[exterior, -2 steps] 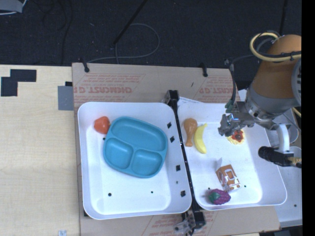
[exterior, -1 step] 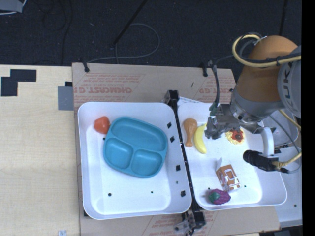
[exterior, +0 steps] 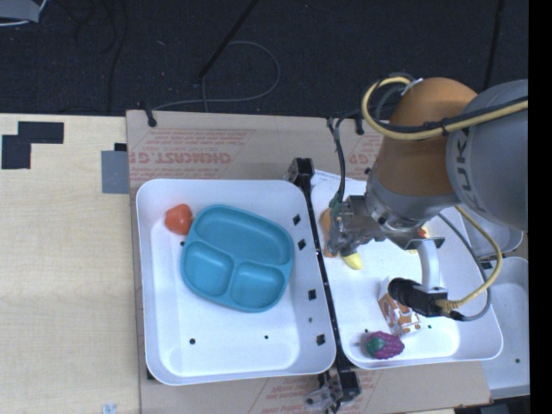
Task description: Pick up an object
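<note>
My gripper (exterior: 344, 241) is low in the right bin (exterior: 470, 339), close to its left wall. A small yellow object (exterior: 353, 262) peeks out just below the gripper, and I cannot tell whether it is held. An orange bit (exterior: 326, 219) shows at the gripper's upper left, partly hidden. A white and orange packet (exterior: 400, 315) lies nearer the front of this bin. A purple object with a green tip (exterior: 383, 345) rests by the front wall. The arm's orange band (exterior: 427, 141) covers the back of the bin.
In the left bin (exterior: 164, 352) lies a blue divided plate (exterior: 236, 258), with a red-orange ball (exterior: 178, 219) at its upper left. A black divider (exterior: 316, 266) separates the bins. A black cable end (exterior: 412, 294) hangs over the right bin.
</note>
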`<state>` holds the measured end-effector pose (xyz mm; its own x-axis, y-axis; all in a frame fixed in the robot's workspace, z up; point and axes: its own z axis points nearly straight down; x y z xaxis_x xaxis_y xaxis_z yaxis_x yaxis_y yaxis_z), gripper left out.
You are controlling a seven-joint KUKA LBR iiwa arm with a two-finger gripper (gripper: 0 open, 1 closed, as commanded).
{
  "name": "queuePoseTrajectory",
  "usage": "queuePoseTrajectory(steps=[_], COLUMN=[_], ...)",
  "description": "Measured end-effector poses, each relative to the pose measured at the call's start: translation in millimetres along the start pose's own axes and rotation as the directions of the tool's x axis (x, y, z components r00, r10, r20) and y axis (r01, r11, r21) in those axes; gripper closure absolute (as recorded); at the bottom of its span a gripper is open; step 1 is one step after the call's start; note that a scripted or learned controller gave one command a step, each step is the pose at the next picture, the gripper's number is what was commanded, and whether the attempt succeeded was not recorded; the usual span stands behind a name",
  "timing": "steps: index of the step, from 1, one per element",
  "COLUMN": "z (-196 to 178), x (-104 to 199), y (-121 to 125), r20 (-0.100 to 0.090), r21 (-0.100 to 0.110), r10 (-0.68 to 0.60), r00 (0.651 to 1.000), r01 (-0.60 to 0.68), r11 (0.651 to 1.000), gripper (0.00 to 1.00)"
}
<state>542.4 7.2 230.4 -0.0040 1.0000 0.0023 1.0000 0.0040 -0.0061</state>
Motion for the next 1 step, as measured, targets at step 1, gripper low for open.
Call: queuePoseTrajectory(steps=[1], z=[-3.7], x=[43.3], y=[-13.7], r20=[0.0], r21=[-0.001], r10=[-0.001], r00=[1.0], r01=[0.001], r11=[1.0], gripper=[1.0])
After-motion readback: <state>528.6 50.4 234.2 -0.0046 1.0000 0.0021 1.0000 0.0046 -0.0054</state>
